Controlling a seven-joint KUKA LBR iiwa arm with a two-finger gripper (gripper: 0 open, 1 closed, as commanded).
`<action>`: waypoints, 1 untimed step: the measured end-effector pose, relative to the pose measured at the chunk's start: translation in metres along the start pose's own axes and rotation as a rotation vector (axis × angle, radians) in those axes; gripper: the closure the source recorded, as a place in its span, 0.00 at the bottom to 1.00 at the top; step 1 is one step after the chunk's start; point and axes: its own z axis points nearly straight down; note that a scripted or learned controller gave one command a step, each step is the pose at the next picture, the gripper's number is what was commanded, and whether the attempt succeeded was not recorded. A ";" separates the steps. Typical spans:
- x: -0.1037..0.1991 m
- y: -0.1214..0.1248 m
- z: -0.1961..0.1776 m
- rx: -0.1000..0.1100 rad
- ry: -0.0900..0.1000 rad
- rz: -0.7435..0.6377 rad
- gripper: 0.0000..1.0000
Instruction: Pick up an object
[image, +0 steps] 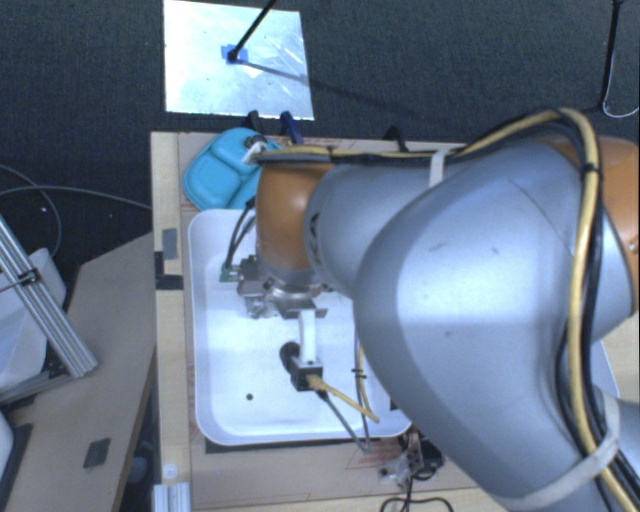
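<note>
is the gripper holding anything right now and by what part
Cannot be told: the gripper hangs over the white bin, its grasp hidden under the wrist.

Dark carpet (80, 100) surrounds the wooden bench (171, 340); beyond its far edge lies a shiny sheet (200, 70) (crinkled, catching light).

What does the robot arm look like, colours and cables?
The arm is a bulky, rounded, smooth grey shell. A glossy orange band rings it above the silvery metal wrist. A yellowish cable loops along its outside.
</note>
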 end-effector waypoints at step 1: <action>-0.047 0.085 -0.002 -0.010 0.001 0.005 1.00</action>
